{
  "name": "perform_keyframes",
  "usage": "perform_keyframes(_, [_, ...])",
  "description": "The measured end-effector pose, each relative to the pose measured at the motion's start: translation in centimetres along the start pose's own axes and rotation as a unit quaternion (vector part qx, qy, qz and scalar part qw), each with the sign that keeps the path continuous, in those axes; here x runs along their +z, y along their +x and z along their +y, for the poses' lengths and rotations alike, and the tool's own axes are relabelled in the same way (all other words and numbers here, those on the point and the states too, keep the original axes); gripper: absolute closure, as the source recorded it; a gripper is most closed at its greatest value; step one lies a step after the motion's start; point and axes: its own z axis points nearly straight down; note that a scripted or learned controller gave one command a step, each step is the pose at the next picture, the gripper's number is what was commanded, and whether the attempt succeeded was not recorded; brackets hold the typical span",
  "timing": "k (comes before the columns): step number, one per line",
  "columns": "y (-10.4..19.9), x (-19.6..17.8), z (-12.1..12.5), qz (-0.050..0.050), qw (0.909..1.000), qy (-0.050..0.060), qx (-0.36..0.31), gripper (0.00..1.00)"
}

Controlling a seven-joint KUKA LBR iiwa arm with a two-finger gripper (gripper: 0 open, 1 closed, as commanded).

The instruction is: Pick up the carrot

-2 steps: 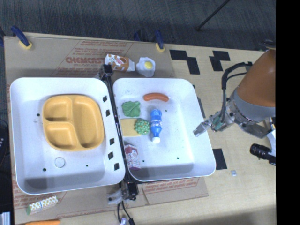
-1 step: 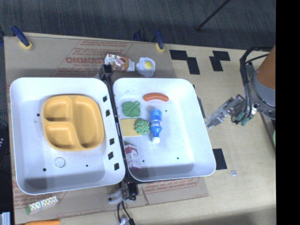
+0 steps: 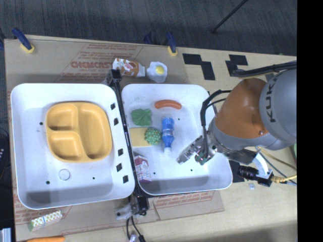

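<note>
One orange-red, rod-shaped plastic carrot (image 3: pixel 167 105) lies near the right white bin's (image 3: pixel 217 178) far wall, well apart from the gripper (image 3: pixel 194 154) near the front-right corner. The gripper's open-or-closed state cannot be determined.

**Desk and what rests on it**

The desk (image 3: pixel 91 59) is covered with brown printed cardboard. Two white bins sit on it side by side, the left bin (image 3: pixel 25 150) and the right bin (image 3: pixel 217 178), touching along the middle. Near the far edge lie a small carton (image 3: pixel 126 67) and a fried-egg toy (image 3: pixel 157 71). At the near left corner lie a wrapped packet (image 3: pixel 45 220) and the carrot (image 3: pixel 43 239).
</note>
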Motion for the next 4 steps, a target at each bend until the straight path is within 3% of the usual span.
perform_keyframes(1, [-3.9,-6.6,-2.9,-0.002,0.9998,-0.001,0.02,1.0])
perform_keyframes(2, [-4.1,-14.8,-2.6,-0.003,0.9855,-0.001,-0.17,1.0])
perform_keyframes(3, [-3.9,-19.4,-2.9,-0.004,0.9565,0.0,-0.292,1.0])
perform_keyframes(4, [-3.8,-6.7,-2.9,-0.001,0.9742,0.0,-0.226,1.0])
